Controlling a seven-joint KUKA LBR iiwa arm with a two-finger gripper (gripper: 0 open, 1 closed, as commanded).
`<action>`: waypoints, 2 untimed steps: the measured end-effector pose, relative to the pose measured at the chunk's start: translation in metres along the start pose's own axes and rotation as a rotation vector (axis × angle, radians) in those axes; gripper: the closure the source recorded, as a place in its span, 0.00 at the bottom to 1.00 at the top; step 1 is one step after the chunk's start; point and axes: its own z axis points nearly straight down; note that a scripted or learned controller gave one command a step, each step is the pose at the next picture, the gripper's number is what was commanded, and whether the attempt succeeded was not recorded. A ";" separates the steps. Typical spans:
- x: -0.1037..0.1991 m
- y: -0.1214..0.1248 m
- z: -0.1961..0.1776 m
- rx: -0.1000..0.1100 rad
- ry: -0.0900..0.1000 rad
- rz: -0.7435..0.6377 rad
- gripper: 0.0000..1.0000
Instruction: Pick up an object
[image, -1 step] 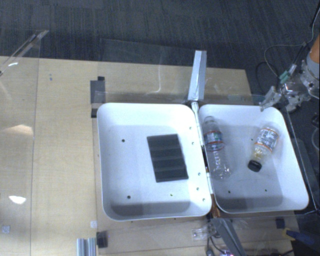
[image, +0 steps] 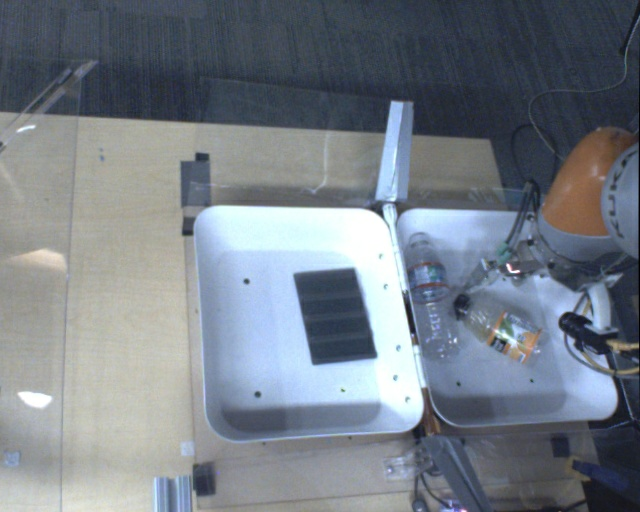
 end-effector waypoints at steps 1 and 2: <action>0.037 -0.076 -0.002 -0.002 0.000 -0.040 0.00; 0.021 -0.093 -0.002 -0.004 0.002 0.162 0.00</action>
